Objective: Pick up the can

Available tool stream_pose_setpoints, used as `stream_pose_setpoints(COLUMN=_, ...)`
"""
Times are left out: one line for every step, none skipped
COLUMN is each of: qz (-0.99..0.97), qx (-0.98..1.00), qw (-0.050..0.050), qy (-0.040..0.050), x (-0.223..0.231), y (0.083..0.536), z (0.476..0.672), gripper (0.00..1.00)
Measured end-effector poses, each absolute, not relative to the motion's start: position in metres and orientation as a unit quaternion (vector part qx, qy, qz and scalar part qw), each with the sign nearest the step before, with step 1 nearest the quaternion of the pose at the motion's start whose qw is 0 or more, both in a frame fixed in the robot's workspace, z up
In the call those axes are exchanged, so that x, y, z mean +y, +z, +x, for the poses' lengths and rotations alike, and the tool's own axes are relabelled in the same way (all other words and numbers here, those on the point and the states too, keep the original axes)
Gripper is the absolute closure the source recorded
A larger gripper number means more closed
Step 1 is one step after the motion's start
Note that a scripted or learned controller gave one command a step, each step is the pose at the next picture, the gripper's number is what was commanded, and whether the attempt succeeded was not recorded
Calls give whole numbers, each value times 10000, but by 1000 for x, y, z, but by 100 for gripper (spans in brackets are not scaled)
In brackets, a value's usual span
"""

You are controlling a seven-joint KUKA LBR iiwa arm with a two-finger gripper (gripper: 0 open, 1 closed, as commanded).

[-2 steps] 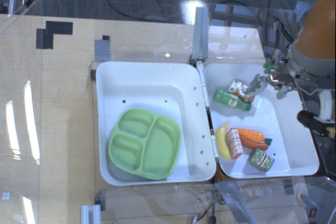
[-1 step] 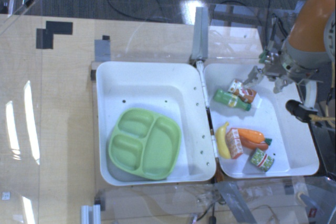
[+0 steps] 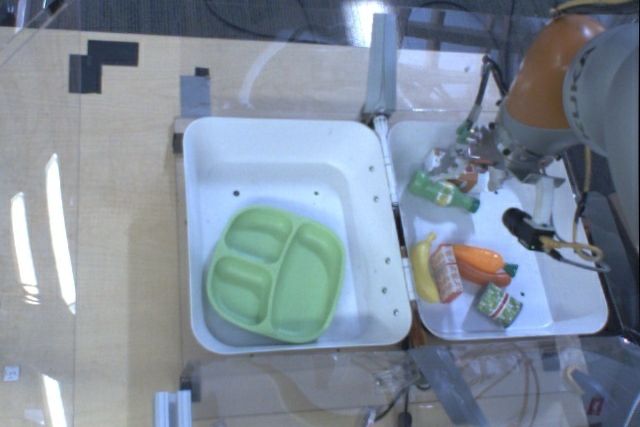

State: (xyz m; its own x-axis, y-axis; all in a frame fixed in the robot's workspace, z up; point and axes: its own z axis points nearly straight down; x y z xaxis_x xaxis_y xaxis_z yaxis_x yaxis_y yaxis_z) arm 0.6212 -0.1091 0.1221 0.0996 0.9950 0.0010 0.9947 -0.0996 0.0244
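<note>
A red and white can [image 3: 446, 273] lies on its side near the front of the right bin [image 3: 570, 315], between a banana [image 3: 424, 269] and a carrot [image 3: 478, 258]. A smaller green and red tin [image 3: 498, 305] sits just in front of the carrot. My gripper [image 3: 462, 161] hangs low over the back of the right bin, right above the far end of a green bottle [image 3: 443, 190] and well behind the can. Something small and reddish shows under the gripper, too hidden to identify.
The left bin [image 3: 260, 140] holds a green divided plate [image 3: 276, 273]. A metal post [image 3: 379, 65] stands behind the seam between the bins. The arm's orange band [image 3: 548, 75] hangs over the right bin's back right corner.
</note>
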Motion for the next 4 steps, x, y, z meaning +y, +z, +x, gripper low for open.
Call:
stream_pose_setpoints(qz=8045, qx=5938, qw=70, qy=95, x=-122, y=102, z=644, gripper=0)
stream_pose_setpoints(qz=7459, qx=6661, qw=23, qy=21, x=-139, y=142, z=598, gripper=0)
stream_pose_setpoints(qz=7622, qx=6473, qw=29, qy=23, x=-156, y=87, z=648, gripper=0)
stream_pose_setpoints(qz=7599, qx=6500, qw=71, qy=53, x=-155, y=103, z=651, gripper=100)
